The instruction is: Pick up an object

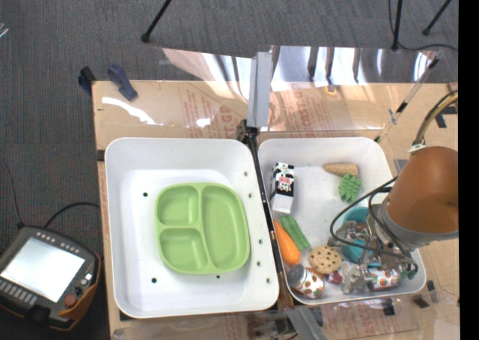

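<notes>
Down in the right bin (374, 153), we see the gripper (368, 256) low among toys.
We cannot tell its finger state; nearby lie a cookie (325, 259), carrot (287, 244) and milk carton (283, 187).

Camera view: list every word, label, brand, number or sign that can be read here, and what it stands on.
No text reads clearly.
Milk carton: cow print in black and white, its lettering too small to read.
Cardboard sheet behind the bins: reddish printed letters, washed out by glare, unreadable.
Small cans: patterned labels, blurred.
Handheld pendant on the floor: screen bright, nothing legible.
</notes>
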### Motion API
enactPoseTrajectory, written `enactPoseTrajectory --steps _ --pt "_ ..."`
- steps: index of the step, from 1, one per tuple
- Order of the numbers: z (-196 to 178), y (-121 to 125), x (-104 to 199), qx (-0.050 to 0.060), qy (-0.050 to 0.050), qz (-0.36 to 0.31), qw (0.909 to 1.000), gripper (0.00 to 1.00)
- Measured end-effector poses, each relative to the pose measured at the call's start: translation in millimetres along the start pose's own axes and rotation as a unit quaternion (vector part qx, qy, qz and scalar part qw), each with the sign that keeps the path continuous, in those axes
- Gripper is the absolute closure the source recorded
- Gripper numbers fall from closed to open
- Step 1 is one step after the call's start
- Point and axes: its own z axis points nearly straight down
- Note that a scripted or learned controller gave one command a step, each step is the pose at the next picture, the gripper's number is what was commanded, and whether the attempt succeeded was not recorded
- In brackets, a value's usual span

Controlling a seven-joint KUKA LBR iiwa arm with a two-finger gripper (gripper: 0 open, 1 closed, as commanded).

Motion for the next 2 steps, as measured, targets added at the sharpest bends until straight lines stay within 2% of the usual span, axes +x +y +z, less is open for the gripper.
enactPoseTrajectory --steps 1,2 --pt "-0.4 82.5 -55.5 0.0 -0.001 0.027 0.9996 0.0" --pt "-9.8 50.3 -14.9 0.003 -0.023 0.024 0.9994 0.0"
